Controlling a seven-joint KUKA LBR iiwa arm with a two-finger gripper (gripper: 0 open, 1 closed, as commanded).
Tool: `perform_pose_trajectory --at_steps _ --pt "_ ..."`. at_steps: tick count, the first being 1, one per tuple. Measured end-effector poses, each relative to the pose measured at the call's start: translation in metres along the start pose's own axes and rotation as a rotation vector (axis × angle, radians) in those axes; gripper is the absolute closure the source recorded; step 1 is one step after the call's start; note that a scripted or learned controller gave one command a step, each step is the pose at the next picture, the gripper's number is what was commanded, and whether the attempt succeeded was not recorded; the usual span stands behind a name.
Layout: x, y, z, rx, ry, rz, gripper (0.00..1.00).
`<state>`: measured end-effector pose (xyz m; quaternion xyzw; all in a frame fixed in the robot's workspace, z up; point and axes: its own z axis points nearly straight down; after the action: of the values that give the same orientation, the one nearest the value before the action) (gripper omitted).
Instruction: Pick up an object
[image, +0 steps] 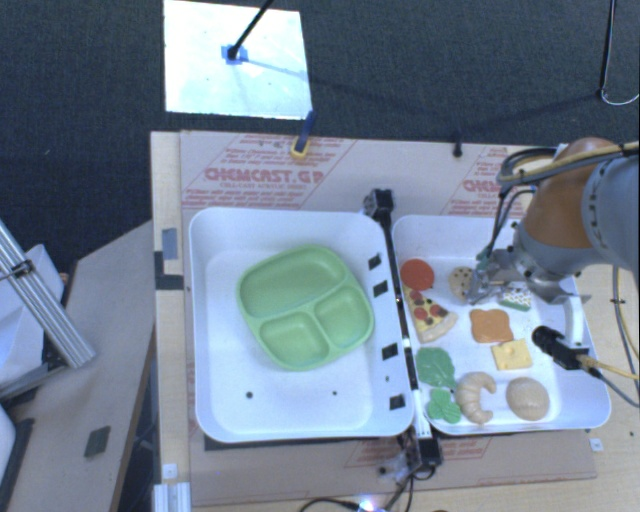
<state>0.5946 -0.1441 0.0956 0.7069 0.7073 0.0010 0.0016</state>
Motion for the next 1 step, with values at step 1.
perform_pose_trajectory --at_steps 1 --pt "0.0088 0.0036 -0.0599 -0.004 0.000 -0.004 1.00"
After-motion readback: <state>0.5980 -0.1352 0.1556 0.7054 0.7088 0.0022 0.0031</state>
